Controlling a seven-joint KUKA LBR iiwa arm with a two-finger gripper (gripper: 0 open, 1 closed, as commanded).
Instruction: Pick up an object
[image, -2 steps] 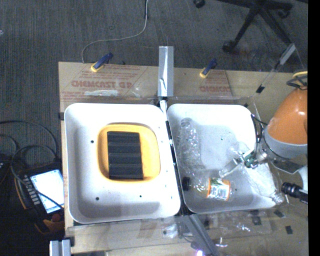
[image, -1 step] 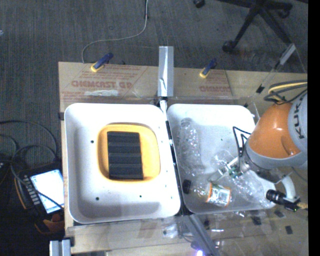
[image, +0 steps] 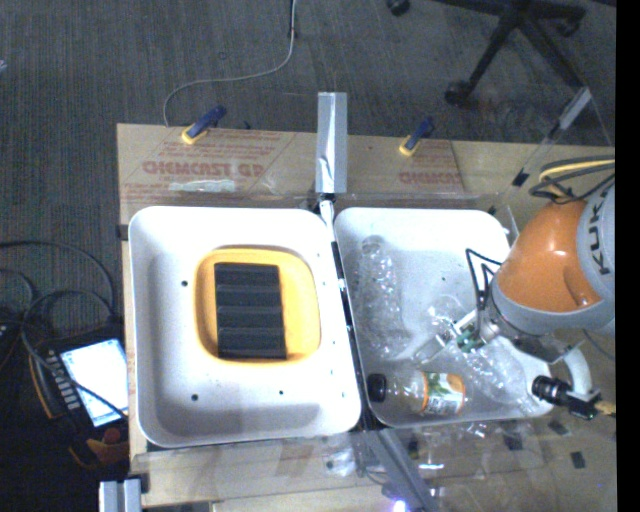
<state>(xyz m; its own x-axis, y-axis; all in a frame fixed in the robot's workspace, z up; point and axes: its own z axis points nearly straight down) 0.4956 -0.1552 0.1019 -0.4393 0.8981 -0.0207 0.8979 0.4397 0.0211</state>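
Note:
The right bin (image: 420, 228) holds several clear plastic bottles. One crushed clear bottle (image: 381, 292) lies along the bin's left side. A bottle with a black cap and an orange-green label (image: 423, 391) lies on its side by the front wall. More crumpled clear plastic (image: 498, 374) lies at the front right. My gripper (image: 463, 337) hangs low over the middle of this bin, just above the clear plastic, under the orange wrist band (image: 545, 268). In the left bin (image: 160, 300) sits a yellow block with a black ribbed top (image: 250, 310).
A metal divider post (image: 331, 145) stands at the back between the bins. Two blue-yellow clamps (image: 203, 124) (image: 417, 135) hold the cardboard sheet at the back. A tablet and cables (image: 85, 375) lie on the floor to the left.

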